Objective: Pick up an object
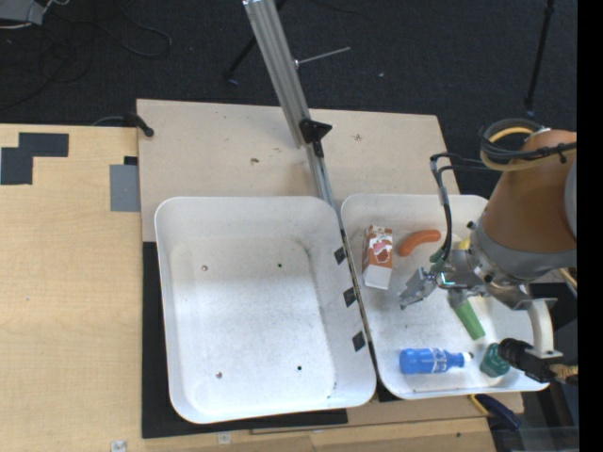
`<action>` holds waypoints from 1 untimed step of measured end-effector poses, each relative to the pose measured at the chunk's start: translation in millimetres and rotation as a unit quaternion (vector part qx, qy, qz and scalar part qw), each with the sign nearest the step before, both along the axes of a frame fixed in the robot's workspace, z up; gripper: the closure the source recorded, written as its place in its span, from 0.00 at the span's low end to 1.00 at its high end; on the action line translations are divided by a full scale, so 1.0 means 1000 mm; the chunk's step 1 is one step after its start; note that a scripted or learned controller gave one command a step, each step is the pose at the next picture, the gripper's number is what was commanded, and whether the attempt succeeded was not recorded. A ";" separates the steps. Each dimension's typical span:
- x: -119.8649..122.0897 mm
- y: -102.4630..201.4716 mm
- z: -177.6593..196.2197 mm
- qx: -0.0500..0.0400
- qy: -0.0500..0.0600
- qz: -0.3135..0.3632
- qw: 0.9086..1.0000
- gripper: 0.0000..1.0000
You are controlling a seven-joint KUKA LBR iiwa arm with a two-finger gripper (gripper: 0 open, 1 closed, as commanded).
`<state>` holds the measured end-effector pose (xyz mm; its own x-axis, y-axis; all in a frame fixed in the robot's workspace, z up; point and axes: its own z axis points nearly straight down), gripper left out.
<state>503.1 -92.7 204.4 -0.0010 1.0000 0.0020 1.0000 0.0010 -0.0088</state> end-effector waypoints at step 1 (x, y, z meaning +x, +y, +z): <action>0.001 -0.001 0.002 0.000 -0.003 -0.002 1.000 0.00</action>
<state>503.9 -93.9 206.4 0.0037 1.0000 0.0011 1.0000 -0.0036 -0.0036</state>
